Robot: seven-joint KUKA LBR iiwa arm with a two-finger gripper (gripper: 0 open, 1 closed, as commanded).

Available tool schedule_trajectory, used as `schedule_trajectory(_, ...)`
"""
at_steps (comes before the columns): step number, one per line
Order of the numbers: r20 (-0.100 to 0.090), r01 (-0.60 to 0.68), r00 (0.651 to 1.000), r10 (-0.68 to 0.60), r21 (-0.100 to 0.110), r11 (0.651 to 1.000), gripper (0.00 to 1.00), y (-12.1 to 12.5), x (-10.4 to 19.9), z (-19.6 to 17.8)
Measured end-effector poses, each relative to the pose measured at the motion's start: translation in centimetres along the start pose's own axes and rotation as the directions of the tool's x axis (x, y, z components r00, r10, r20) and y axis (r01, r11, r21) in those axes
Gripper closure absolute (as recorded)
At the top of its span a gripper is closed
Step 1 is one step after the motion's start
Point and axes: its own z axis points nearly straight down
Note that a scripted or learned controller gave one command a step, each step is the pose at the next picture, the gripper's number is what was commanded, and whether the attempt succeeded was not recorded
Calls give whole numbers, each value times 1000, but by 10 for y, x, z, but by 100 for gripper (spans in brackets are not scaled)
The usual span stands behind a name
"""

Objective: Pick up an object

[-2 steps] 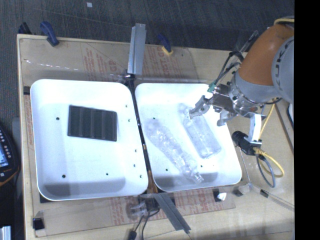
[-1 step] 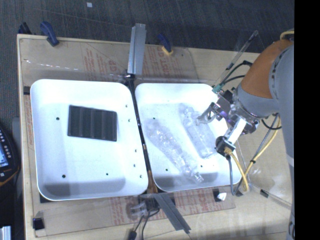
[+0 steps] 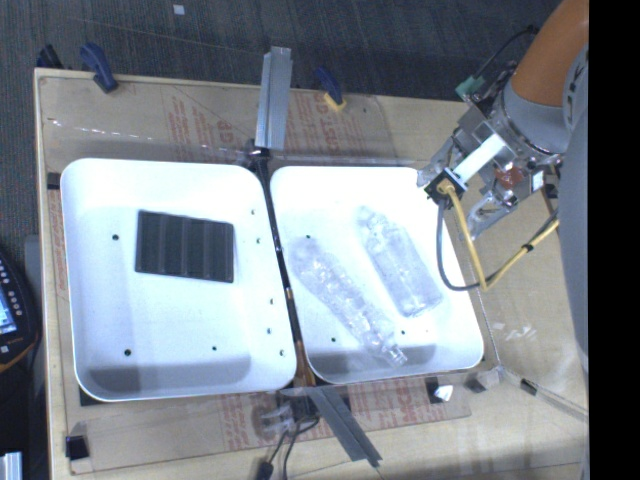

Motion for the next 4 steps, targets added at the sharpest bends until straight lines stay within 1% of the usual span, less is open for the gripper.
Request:
schedule_trajectory(1, 8, -243, 970, 243, 6, 970, 0, 29, 7, 66)
schedule_trajectory(2, 3, -134, 991, 134, 3, 991, 0, 48, 12, 28)
schedule_trajectory(3, 7, -122, 993, 122, 6, 993, 100, 47, 13, 20)
schedule_trajectory(4, 2, -244, 970, 244, 1, 970, 100, 17, 60, 24)
